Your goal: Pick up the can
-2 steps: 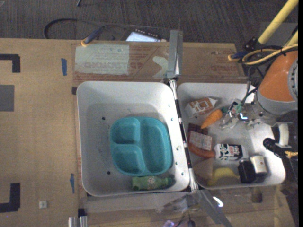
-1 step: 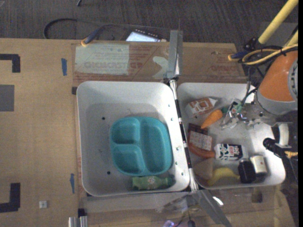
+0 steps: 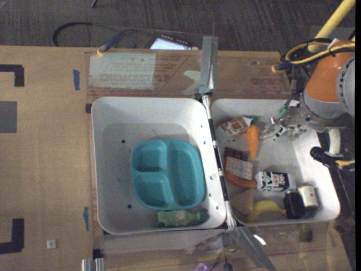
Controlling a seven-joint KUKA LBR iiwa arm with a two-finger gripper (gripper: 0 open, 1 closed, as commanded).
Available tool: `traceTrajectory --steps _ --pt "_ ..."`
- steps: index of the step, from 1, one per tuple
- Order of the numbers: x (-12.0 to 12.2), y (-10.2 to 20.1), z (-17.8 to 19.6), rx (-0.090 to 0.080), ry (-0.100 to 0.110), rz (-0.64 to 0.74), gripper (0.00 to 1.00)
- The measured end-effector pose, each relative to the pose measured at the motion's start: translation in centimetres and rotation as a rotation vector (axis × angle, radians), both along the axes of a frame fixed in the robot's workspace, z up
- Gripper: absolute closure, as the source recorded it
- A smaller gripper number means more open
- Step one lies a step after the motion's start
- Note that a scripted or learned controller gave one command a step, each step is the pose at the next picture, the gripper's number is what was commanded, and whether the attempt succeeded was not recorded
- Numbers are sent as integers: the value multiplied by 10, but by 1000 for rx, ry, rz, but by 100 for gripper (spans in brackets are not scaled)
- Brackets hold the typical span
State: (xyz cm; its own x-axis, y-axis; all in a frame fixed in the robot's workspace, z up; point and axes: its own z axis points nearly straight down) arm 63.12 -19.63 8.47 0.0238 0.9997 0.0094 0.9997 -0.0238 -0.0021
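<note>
Reaching in from the right, the claw hangs over the right bin, well apart from the can.

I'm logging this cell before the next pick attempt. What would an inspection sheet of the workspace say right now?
Surface: two shallow white bins side by side, left bin and right bin, on a brown cardboard-covered bench.
Job's things: small dark can with a silver end, on its side in the right bin's near right corner.
Clutter: teal divided plastic tray and green packet in the left bin; orange carrot, yellow banana, black-and-white milk carton in the right bin.
Grippers: two-finger gripper over the right bin's far side, away from the can; finger state unclear.
Cables: black and yellow cables by the arm.
Surroundings: dark carpet; blue tape marks.
</note>
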Motion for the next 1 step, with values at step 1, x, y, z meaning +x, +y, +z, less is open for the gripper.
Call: traceTrajectory --steps 1 --pt "1 -3 9 -10 -2 0 100"
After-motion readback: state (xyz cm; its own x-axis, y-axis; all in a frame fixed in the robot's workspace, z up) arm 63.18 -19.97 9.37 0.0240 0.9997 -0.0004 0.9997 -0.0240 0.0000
